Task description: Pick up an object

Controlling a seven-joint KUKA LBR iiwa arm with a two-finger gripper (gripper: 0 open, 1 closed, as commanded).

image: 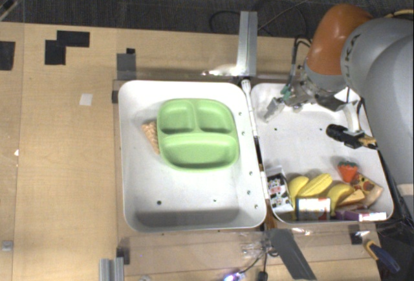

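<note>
My gripper hangs low over the upper left corner of the right bin, above bare white floor, and I see nothing held in it. The objects lie together along this bin's near edge, well away from the gripper: yellow bananas, a small black and white box, a red strawberry-like piece, a tan wedge, a white and red box and a purple item.
In the left bin a green divided plate lies flat, with a tan textured item poking out from under its left edge. A metal divider rail separates the bins. The grey arm covers the right bin's far right side.
</note>
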